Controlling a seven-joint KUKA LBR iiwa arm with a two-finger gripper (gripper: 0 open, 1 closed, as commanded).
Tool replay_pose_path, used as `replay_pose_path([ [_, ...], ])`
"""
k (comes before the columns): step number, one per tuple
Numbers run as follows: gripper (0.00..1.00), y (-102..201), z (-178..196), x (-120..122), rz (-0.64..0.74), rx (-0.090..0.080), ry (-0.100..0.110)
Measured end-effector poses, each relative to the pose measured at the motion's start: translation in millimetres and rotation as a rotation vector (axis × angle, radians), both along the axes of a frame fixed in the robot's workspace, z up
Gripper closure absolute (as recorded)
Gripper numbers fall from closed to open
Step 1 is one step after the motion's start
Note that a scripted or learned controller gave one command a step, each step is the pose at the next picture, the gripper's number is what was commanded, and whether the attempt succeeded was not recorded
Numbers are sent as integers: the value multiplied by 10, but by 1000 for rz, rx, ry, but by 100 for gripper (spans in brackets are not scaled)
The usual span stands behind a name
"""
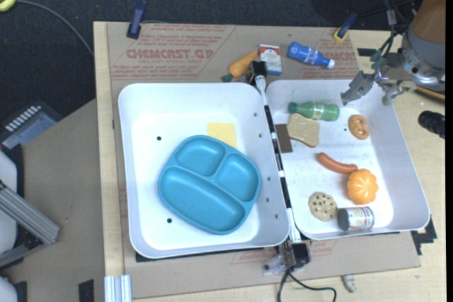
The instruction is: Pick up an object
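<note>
The right bin (408,159) holds a green bottle (316,110), a slice of bread (304,130), a pretzel (359,126), a sausage (337,164), an orange pumpkin-like fruit (362,185), a chocolate-chip cookie (322,206) and a small can (355,218). My gripper (372,88) hovers over the bin's far right corner, above and just beyond the pretzel. Its two fingers are spread apart with nothing between them.
The left bin (134,152) holds a blue divided plate (208,183) and a yellow cheese slice (222,132). Behind the bins on the board lie a blue bottle (311,56), a small carton (270,59) and a carrot (243,64).
</note>
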State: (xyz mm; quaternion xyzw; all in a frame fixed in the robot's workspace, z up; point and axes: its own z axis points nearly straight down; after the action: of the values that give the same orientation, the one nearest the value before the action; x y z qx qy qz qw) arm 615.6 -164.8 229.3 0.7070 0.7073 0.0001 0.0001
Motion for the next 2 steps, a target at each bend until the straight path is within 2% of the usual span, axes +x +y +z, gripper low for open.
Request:
replay_pose_path([
  [1, 0, -467, -954, 135, -2, 0, 5],
  [2, 0, -429, -1455, 91, 0, 1, 3],
])
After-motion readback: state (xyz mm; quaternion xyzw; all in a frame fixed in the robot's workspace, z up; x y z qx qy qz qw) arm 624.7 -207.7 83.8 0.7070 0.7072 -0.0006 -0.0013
